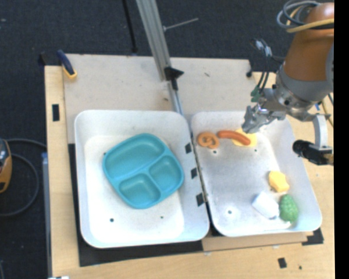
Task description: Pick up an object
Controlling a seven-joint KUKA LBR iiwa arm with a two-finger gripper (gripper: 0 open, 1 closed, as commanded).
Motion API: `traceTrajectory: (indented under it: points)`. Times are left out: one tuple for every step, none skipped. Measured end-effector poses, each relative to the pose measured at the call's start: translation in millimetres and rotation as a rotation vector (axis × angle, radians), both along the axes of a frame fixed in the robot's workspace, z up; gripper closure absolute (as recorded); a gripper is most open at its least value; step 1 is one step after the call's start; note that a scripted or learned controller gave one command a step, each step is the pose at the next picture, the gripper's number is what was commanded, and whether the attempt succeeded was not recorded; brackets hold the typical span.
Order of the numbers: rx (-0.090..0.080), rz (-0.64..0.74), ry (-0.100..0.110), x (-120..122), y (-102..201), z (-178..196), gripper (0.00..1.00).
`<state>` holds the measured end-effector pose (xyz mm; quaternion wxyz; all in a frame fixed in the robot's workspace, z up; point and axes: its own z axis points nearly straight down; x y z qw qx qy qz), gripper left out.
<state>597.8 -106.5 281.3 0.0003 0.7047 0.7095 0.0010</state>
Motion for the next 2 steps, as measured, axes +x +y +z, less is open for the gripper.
traceTrajectory:
  points:
    - [-0.001,-0.001,0.001,-14.6,50.2,-16.7,1.0]
    - [0.001,0.001,0.001,-32.6,108.8,-17.1,1.0]
